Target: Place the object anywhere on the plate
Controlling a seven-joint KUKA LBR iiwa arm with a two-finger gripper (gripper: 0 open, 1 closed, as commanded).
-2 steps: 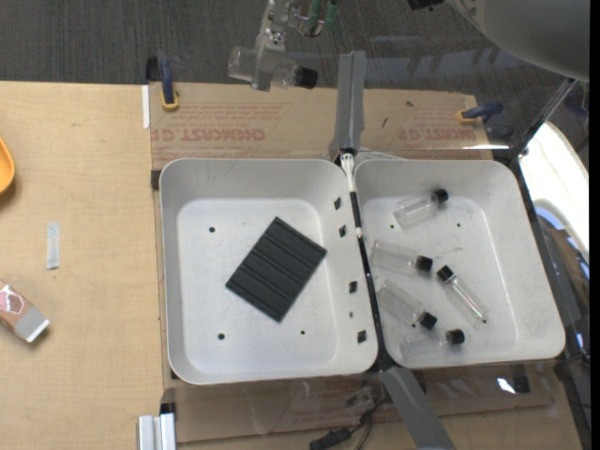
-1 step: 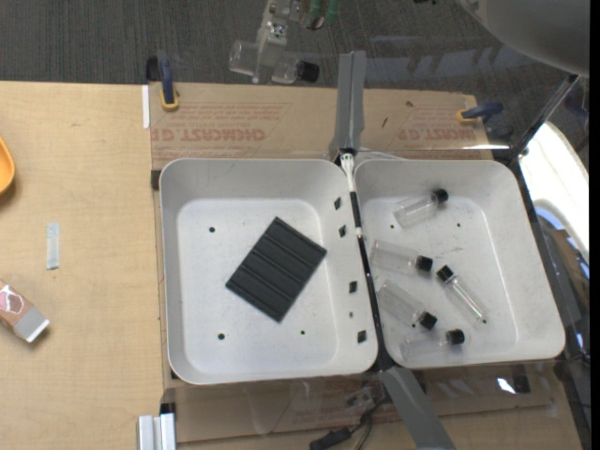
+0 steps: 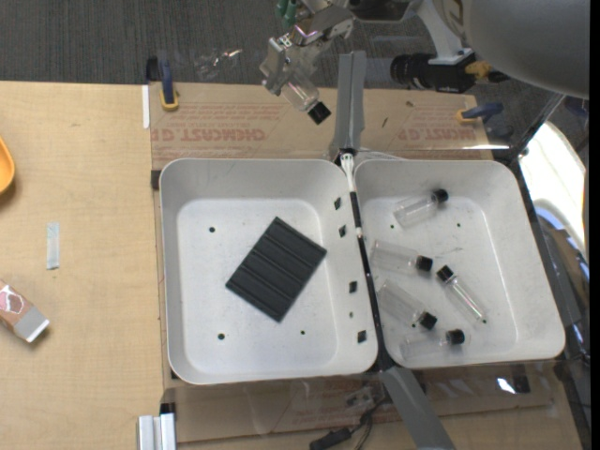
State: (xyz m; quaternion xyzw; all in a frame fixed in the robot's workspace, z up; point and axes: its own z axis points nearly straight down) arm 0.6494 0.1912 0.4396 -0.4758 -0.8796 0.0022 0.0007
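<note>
Bench first, on your far left: an orange object (image 3: 5, 172) sits cut off at the edge, a small grey strip (image 3: 52, 247) lies on the wood below it, and a white-and-brown packet (image 3: 21, 313) rests near the lower left corner. A blue clamp (image 3: 166, 84) grips the cardboard sheet (image 3: 225, 125) at the back.

Moving right, you reach the left bin (image 3: 178, 251). A dark ribbed plate (image 3: 277, 268) lies flat on its floor, turned at an angle, well apart from the walls.

Above the back edge of that bin, over the cardboard, you see the gripper (image 3: 291, 64) raised high. Its fingers are closed around a clear vial with a black cap (image 3: 302, 94); the vial tilts, cap end pointing down and to the right. It hangs well apart from the plate.

Further right, the right bin (image 3: 525, 251) holds several more clear vials with black caps: one (image 3: 419, 206) near the back, others (image 3: 398, 259) (image 3: 459, 289) in the middle, and two (image 3: 408, 309) (image 3: 433, 343) near the front. The grey arm (image 3: 525, 17) fills your upper right corner.
</note>
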